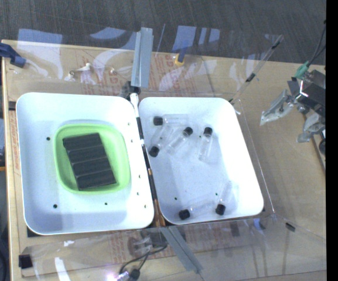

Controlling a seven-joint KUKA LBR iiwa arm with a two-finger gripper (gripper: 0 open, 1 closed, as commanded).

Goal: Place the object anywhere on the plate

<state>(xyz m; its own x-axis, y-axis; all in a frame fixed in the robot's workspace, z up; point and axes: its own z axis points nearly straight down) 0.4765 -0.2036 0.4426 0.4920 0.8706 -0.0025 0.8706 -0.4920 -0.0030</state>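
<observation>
A wooden bench point(286, 215) seen from above holds two shallow white bins side by side. The left bin point(34, 204) contains a square light-green plate point(60, 151) with rounded corners, and a dark ribbed rectangular block point(89, 161) lies on the plate, turned slightly off square. The right bin point(245, 157) holds several clear plastic vials with black caps, lying scattered: one point(164, 122) near the top left, one point(180, 138) just right of it, one point(205, 145) near the middle, one point(156, 148) by the left wall, and two along the bottom edge point(192, 209) and point(224, 201). Well to the right of both bins, above bare bench, hangs the gripper point(286, 122), with its two silvery fingers point(274, 111) spread apart and nothing between them.
</observation>
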